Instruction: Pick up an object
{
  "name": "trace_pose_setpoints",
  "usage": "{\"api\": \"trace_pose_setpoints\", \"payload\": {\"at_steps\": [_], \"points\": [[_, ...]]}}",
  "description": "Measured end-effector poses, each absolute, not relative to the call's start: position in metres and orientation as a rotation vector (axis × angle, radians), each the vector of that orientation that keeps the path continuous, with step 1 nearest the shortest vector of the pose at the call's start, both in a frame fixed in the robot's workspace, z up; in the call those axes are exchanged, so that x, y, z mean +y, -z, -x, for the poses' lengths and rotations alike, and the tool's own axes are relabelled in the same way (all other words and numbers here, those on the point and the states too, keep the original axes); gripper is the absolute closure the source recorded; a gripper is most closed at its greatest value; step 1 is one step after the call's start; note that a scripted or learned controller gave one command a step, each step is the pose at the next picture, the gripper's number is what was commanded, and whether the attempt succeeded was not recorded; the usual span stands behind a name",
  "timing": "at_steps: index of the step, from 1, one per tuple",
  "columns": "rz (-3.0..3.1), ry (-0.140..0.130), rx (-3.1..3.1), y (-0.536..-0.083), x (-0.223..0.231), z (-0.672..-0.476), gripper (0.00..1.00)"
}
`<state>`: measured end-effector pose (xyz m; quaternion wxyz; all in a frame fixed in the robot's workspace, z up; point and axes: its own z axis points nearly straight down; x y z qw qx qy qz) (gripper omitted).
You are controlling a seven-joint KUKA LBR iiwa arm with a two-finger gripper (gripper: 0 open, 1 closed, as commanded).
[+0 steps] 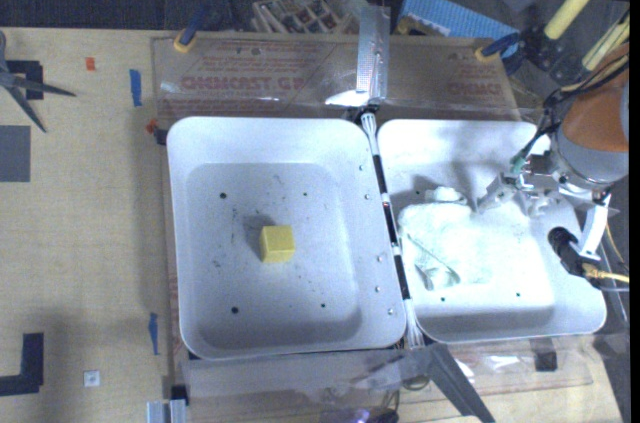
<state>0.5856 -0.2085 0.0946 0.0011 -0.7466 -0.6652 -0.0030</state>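
Note:
A small yellow cube lies alone near the middle of the left bin. In the right bin a pale white object rests near the back. A thin clear or wiry item lies closer to the front left. The gripper hangs low over the back right part of the right bin, just right of the pale white object. The grey arm with its orange band comes in from the right edge. Nothing visibly sits in the gripper.
A metal divider runs between the two bins. Clear panels stand behind them, with clutter and cables beyond. A black cable connector hangs off the wrist at the right bin's right rim.

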Motion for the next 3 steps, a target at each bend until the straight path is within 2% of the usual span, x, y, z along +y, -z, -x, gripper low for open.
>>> {"api": "trace_pose_setpoints", "payload": {"at_steps": [1, 2, 3], "points": [[2.349, 0.004, -2.094, -0.087, -0.196, -0.615, 0.0], [2.416, 0.002, -2.013, -0.086, -0.196, -0.656, 0.0], [2.416, 0.006, -2.022, -0.099, -0.194, -0.659, 1.0]]}}
